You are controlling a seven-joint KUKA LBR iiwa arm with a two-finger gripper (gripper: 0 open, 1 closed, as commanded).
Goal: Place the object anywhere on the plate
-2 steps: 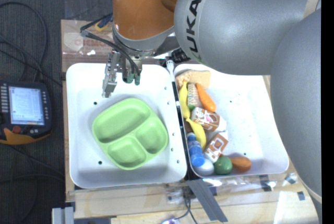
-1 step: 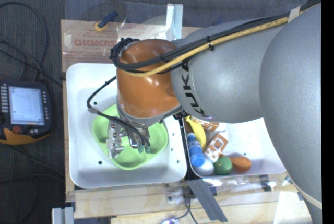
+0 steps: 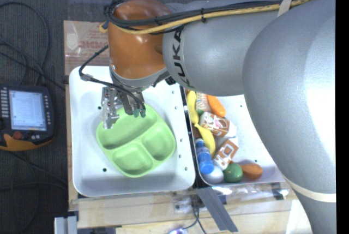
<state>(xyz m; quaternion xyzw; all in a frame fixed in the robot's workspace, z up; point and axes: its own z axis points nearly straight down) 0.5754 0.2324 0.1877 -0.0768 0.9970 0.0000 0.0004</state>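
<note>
Looming across the upper right, the grey KUKA arm (image 3: 262, 64) reaches leftward, its glossy orange wrist band (image 3: 136, 36) sitting above the far edge of the left shallow white plastic bin (image 3: 79, 173). Beside that bin, touching along the middle divider, lies the right shallow white plastic bin (image 3: 242, 143), partly under the arm. The lime-green three-compartment plastic plate (image 3: 136, 145) rests flat in the left bin, roughly central, and the compartments I can see are bare. The two-finger metal gripper (image 3: 122, 110) hangs straight down over the plate's far rim, close to or touching it; cannot tell from this slant whether it is released or clenched, and no item is visible in its grasp. Candidates for the object lie in a loose heap of small toy groceries (image 3: 215, 140) along the right bin's near-divider side: a yellow plastic banana (image 3: 192, 110), an orange toy carrot (image 3: 216, 106), a small blue bottle (image 3: 204, 156), a green ball-shaped fruit (image 3: 233, 173). Judgement: this looks like the placing step, gripper posed at the plate, but nothing is on the plate, so the task reads unfinished. If something small is hidden in the gripper, next is a release over a compartment and a straight lift clear; if not, a fresh pick from the right bin.
</note>
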